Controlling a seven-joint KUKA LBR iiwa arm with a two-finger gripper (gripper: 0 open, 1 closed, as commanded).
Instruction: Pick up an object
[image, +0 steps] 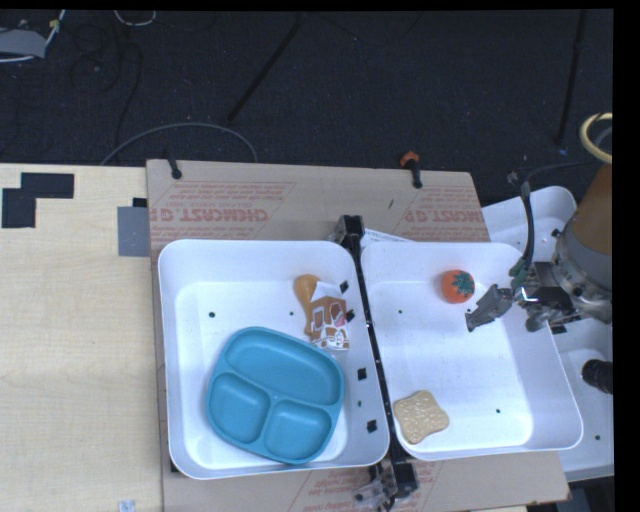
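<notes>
Nearest candidate is the small tomato-like ball (458, 286), loose on the floor of the right bin (560, 440), just up and left of the jaws. A tan cracker-shaped piece (420, 416) lies well below and left of them, by the near wall.

The gripper (497, 305) hangs over the right bin, pointing left. I see one dark finger; I can't tell how the jaws stand. Nothing visibly held.

Beyond the divider, the left bin (175, 300) holds a blue sectioned tray (274, 394) and a small brown packet (326, 322), far left of the jaws.
</notes>
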